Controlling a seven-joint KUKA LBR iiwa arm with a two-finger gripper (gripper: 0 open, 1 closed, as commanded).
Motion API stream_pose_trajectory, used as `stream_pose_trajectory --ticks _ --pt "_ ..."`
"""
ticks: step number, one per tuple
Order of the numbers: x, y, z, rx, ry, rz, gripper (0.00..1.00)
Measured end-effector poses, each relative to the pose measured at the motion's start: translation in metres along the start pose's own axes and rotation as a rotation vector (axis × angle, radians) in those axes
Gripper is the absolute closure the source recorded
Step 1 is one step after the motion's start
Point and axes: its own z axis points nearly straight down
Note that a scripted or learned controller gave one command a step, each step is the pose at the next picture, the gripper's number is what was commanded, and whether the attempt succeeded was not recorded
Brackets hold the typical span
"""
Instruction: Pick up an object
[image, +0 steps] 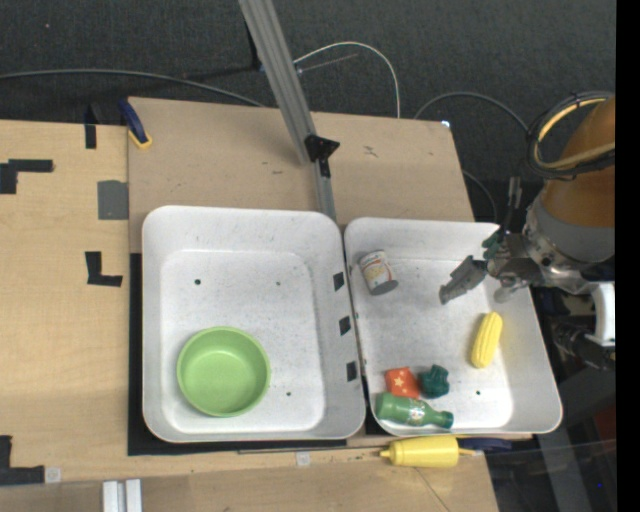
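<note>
The right bin (520, 400) holds a small tin can (377, 271) lying near its back left, a yellow corn cob (486, 339) at the right, a red piece (401, 381), a teal piece (434, 379) and a green bottle (413, 411) along the front wall. My gripper (478, 288) hangs over the back right part of this bin, above and just behind the corn cob. Its fingers (456, 285) are spread open with nothing between them. The can lies well to its left.
A green bowl (223, 371) sits at the front of the left bin (240, 230). A yellow bottle (425, 452) lies on the bench outside the right bin's front wall. A grey pole (285, 80) slants down to the bins' shared back corner.
</note>
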Motion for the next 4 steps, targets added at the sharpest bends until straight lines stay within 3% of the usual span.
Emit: stream_pose_trajectory --ticks 1,4 --pt "0.000 0.000 0.000 0.000 0.000 0.000 0.00" --pt "-0.002 0.003 0.168 0.007 0.000 0.001 0.00"
